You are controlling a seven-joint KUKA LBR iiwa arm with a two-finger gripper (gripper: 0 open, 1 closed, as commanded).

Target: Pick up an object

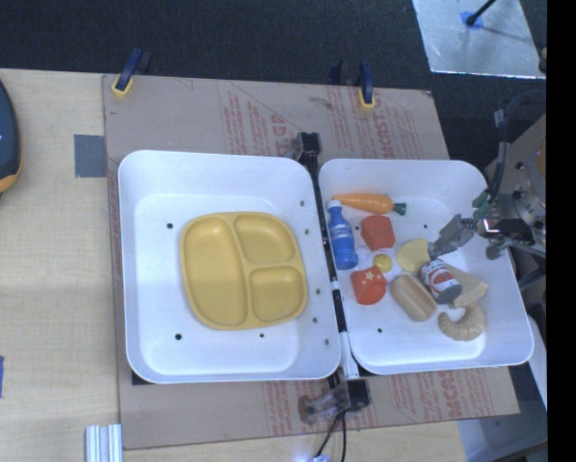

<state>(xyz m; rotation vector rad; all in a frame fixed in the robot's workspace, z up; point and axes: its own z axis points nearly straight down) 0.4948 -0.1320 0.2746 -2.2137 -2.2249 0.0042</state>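
Wooden bench point(47, 287) under a cardboard sheet point(269, 114) carries the two white bins we look down on. We see the left bin point(144, 354) holding a yellow divided plate point(244, 269). We see the right bin point(500, 349) holding a toy carrot point(365, 202), a blue bottle point(342, 238), a red block point(378, 231), a tomato-like piece point(369, 286), a hot dog point(412, 297), a small can point(441, 279) and a pretzel-shaped piece point(462, 324). The hand point(452, 236) hangs over the bin's right part, above the can; we cannot tell whether it is apart or together, and we see nothing between its tips.
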